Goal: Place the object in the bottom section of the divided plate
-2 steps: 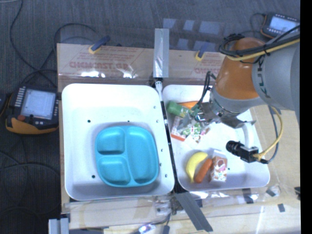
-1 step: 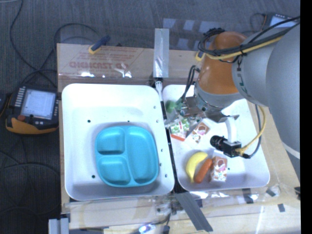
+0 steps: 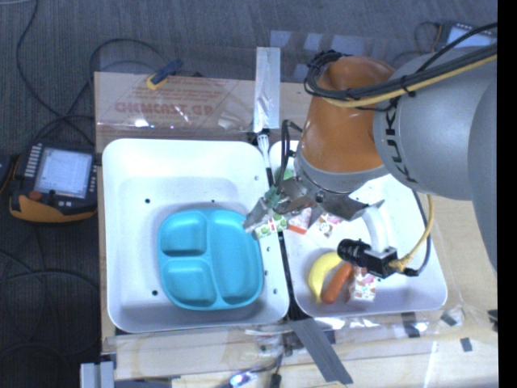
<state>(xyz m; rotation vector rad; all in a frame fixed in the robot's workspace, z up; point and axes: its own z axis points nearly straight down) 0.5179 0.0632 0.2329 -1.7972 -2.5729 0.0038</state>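
A blue divided plate [image 3: 212, 267] with three sections lies in the left white bin [image 3: 137, 192]. My gripper [image 3: 267, 213] hangs under the orange wrist band, over the wall between the two bins, just off the plate's upper right rim. A small white packet with green and red print [image 3: 270, 228] sits right at the gripper's tip, above the plate's edge. I cannot tell whether it is held. The big grey arm hides much of the right bin's back.
The right bin [image 3: 420, 297] holds a yellow fruit [image 3: 322, 268], an orange-red sausage-shaped item [image 3: 337, 284], a small white and red box [image 3: 364, 288] and two more printed packets [image 3: 326, 225] near the gripper. Cardboard [image 3: 178, 103] lies behind the left bin.
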